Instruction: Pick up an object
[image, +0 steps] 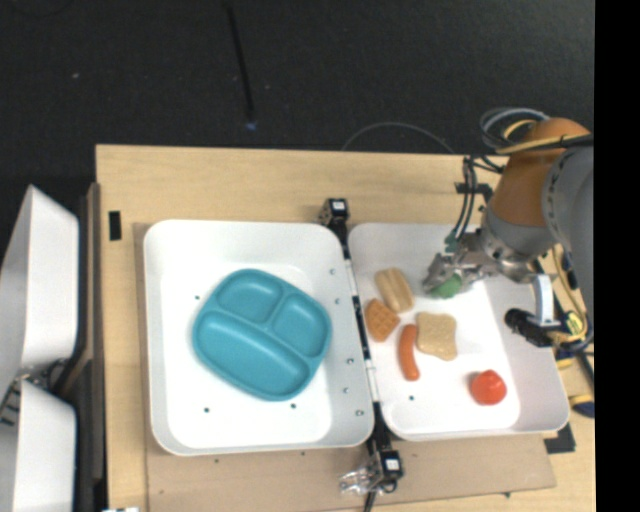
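A pale wooden bench (230, 180) sits on a dark floor (120, 70). On its left half lies a shallow white bin (170, 400), and inside it – slightly left of the middle – rests a blue plate (262, 333) divided into three sections. A black clip (335, 211) stands at the bin's far right corner, another clip (375, 470) at the near one. A black cable (240, 60) runs across the floor – beyond the bench. A white box (45, 280) stands just left of the bench.

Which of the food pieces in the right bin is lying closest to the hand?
The small green piece, right at the hand near the bin's top edge. The bread roll, sausage and tomato lie farther off.
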